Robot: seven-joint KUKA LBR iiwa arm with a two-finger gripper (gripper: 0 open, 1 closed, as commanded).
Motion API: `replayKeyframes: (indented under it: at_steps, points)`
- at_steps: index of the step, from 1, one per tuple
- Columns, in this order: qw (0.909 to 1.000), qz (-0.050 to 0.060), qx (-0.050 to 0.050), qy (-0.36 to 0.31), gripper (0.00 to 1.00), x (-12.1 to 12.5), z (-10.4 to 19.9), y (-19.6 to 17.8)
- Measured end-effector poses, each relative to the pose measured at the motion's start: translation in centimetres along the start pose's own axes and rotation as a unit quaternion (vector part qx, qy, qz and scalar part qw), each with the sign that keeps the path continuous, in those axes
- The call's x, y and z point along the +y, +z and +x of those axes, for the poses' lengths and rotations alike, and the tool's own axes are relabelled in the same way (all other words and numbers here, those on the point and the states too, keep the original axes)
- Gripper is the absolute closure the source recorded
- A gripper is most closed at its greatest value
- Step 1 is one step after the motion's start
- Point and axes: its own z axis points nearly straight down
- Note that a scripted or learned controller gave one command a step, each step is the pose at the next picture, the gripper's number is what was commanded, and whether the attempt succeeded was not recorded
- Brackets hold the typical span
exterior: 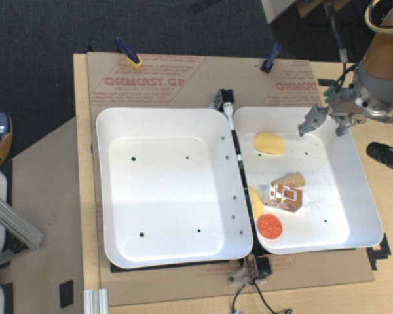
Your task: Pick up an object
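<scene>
Red "CHEMCAST" lettering on brown board (144, 77); jaws (326, 124) spread, bare, over right bin (354, 175).

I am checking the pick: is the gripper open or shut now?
Open: the gripper shows two fingers spread apart above the right bin, nothing between them.

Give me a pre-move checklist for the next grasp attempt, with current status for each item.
1. Candidates in right bin: yellow lump, printed packet, orange-red disc. ok.
2. Hand holds nothing: nothing seen between the fingers. ok.
3. Hand over right bin: at its far edge, beside the yellow lump, not above it. not ok.
4. Yellow lump isolated: sits apart from the other items. ok.
5. Packet and disc spacing: close together near the divider; contact unclear. cannot tell.
6. Finger opening wide enough for the lump: cannot tell.
</scene>
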Motion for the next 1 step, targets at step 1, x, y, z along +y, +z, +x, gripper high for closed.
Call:
replayKeyframes:
  at_steps: [1]
  points:
    - [1.0, -0.006, 0.0, -0.002, 0.0, -0.93, 4.19, -9.75]
